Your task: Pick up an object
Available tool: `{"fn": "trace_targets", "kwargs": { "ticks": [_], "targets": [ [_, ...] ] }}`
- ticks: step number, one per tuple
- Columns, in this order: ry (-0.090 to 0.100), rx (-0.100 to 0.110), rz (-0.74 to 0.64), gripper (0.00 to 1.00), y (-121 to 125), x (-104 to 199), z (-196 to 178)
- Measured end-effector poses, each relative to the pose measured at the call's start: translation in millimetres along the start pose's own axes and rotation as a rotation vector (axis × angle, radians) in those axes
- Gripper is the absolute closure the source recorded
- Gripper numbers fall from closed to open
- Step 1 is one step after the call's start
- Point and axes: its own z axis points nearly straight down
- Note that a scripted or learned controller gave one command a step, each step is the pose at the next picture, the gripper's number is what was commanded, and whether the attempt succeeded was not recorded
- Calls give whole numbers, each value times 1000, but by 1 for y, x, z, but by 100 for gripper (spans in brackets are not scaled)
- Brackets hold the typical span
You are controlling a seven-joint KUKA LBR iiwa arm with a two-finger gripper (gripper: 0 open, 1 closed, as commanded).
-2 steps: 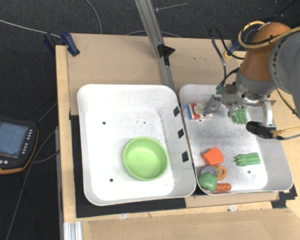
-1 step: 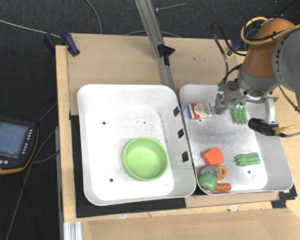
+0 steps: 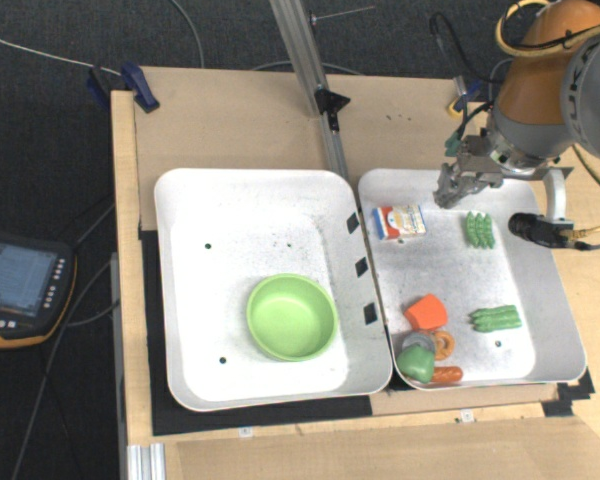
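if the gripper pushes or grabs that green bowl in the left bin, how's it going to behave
The green bowl looks like thin plastic, so probably light and stiff. It sits upright on the flat bin floor, so a side push would likely slide it, not tip it. Its round smooth wall may slip; pinching the rim seems safer.

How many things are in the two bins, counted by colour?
Green: 4: bowl, ridged piece, second ridged piece, rounded lump
Orange: 2: block, ring
Red: 1: small piece
Red, white and blue: 1: carton
Total: 8
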Motion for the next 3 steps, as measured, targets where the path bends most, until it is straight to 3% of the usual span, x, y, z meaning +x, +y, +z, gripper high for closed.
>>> {"fn": "trace_targets", "kwargs": {
  "ticks": [2, 3],
  "targets": [
    [0, 0, 1, 100, -2, -9, -102],
    [1, 4, -2, 100, -14, 33, -98]
  ]
}}
